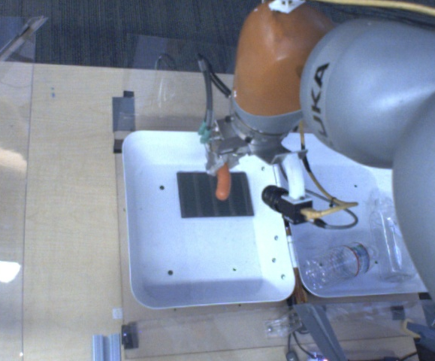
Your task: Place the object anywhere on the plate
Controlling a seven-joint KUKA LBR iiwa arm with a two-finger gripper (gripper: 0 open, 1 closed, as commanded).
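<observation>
A dark rectangular plate lies flat in the middle of the left white bin. A small orange, carrot-shaped object hangs upright over the plate's right part, its top end pinched between the fingers. My gripper comes down from the orange-banded wrist and is shut on that object. The object's lower tip is at or just above the plate's surface; I cannot tell whether they touch.
The right white bin holds a clear plastic cup lying on its side and another clear plastic piece. The arm's grey body covers much of the right bin. Bare bin floor surrounds the plate on all sides.
</observation>
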